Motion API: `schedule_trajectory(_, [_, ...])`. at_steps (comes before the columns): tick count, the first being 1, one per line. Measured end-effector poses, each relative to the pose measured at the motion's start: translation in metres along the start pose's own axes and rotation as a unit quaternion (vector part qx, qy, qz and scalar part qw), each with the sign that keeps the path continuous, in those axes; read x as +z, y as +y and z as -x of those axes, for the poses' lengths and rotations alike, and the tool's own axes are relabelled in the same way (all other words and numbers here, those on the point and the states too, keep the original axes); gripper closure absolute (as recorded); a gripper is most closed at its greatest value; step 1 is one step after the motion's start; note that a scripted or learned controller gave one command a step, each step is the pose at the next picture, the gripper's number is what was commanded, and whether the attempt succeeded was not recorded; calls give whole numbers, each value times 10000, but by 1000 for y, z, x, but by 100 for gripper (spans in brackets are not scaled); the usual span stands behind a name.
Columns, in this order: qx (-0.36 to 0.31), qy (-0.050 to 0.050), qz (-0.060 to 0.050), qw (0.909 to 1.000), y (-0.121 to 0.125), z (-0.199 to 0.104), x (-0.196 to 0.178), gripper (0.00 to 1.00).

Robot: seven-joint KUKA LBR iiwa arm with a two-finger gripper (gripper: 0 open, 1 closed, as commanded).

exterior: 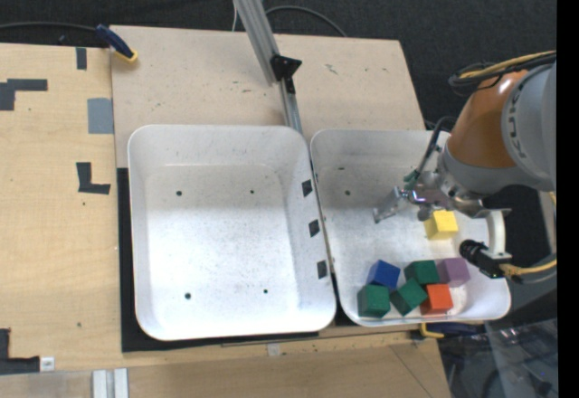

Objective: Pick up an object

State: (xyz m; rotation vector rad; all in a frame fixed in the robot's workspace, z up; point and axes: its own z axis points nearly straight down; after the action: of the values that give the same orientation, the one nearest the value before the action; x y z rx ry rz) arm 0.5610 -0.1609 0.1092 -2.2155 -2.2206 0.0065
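Seven blocks in the right bin (pixel 348 156): yellow block (pixel 443 223) apart near the gripper (pixel 391 207); blue, three green, orange, purple clustered at the near edge. Arm (pixel 493 138) bent low over them; whether fingers are parted, impossible to tell.

- two bins side by side on desk (pixel 54 233): left bin (pixel 145 152), right bin (pixel 330 147)
- cluster of blocks (pixel 412 289) in right bin, near front edge
- single block (pixel 443 223) behind cluster, apart
- gripper (pixel 398 203) over right bin, left of single block
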Motion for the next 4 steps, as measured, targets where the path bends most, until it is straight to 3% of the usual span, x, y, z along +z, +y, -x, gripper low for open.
schedule_trajectory(1, [4,-3,10,10000,-1,-1,19,0])
schedule_trajectory(2, [0,0,16,10000,0,-1,8,100])
schedule_trajectory(4, [5,-11,53,10000,9,12,-92,100])
